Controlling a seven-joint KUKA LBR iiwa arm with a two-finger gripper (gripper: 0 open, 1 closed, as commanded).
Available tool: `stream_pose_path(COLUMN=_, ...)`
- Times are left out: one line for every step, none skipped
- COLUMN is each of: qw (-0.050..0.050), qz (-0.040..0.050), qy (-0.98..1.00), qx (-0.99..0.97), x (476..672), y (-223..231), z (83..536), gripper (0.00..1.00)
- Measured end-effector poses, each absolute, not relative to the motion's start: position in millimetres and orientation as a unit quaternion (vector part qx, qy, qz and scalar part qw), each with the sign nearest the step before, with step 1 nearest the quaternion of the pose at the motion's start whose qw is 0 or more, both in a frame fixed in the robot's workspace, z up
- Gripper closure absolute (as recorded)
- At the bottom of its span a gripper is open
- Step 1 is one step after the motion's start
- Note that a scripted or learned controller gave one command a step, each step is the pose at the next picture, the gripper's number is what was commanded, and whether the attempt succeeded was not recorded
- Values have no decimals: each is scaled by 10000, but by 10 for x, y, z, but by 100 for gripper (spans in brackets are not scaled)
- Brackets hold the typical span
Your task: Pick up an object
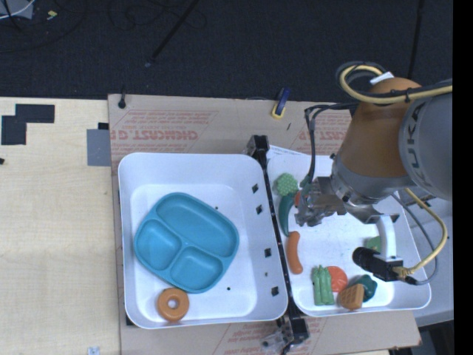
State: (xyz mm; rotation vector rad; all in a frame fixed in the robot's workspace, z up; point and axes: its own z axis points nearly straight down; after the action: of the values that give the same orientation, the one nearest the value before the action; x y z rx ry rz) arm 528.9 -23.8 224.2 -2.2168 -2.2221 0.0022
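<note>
My gripper (309, 213) hangs low over the left half of the right bin (414, 302), with the grey arm and its orange band coming in from the right. A green broccoli-like toy (286, 184) lies just up and left of the gripper, and a dark teal piece (284, 213) sits right beside it on the left. An orange sausage (294, 252) lies below it, near the bin's left wall. Nothing shows clearly held in the gripper.
Near the right bin's front edge are a green ridged toy (322, 285), a red-orange round piece (338, 276), a brown lump (351, 296) and a teal piece (368, 286). A pale green item (375, 242) lies under the wrist. The left bin (129, 176) holds a blue divided plate (186, 240) and a donut (174, 303).
</note>
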Motion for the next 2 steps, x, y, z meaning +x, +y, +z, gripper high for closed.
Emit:
stream_pose_path(qw=10, qz=8, qy=-7069, qx=-7073, x=5236, y=-419, z=2322, gripper=100)
stream_pose_path(qw=20, qz=17, qy=-7068, qx=-7074, x=5224, y=-312, z=2165, gripper=100)
